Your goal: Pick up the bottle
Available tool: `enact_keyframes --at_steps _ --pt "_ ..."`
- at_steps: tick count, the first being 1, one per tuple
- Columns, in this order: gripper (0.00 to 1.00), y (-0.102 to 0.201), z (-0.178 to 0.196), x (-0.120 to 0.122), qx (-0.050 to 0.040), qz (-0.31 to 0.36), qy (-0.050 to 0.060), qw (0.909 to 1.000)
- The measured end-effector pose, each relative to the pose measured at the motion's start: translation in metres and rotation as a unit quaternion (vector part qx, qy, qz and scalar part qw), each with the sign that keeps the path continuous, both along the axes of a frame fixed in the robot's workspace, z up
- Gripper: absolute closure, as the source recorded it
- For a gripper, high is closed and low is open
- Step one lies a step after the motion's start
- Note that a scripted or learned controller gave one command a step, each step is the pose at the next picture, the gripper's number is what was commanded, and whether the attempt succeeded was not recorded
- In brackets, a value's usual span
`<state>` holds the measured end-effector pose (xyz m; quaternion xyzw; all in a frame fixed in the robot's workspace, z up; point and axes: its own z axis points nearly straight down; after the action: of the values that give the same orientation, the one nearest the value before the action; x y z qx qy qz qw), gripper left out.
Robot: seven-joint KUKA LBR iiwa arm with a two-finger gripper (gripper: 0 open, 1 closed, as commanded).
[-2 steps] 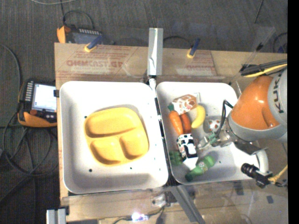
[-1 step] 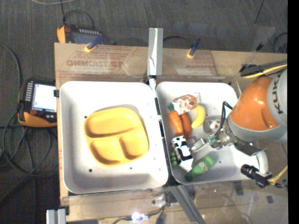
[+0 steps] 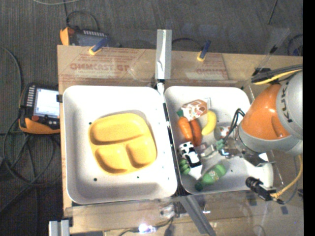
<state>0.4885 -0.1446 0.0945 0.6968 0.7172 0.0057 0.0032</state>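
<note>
Camera view: left bin point(image 3: 69, 132) holds a yellow divided tray point(image 3: 123, 142) at its middle. Right bin point(image 3: 236, 93) has carrots point(image 3: 189, 130) and a banana point(image 3: 209, 123) near its centre, the green bottle point(image 3: 210, 175) lying by its front edge. Gripper point(image 3: 216, 148) hovers just above it; jaw state unclear.

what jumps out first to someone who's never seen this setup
The big yellow divided plastic tray sits alone in the left white bin. The right white bin is crowded with an orange carrot, a yellow banana and a green plastic bottle, with the grey-and-orange arm over its right side.
</note>
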Motion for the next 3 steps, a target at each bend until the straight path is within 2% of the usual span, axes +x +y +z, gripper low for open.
enact_keyframes --at_steps 1,2,3 --pt "0.00 -0.002 0.002 0.006 -0.0098 0.187 -0.010 0.9823" --pt "0.00 -0.004 0.009 -0.004 -0.0024 0.191 0.006 0.9815" --pt "0.00 -0.045 0.142 -0.004 -0.0045 0.216 0.006 0.9763"
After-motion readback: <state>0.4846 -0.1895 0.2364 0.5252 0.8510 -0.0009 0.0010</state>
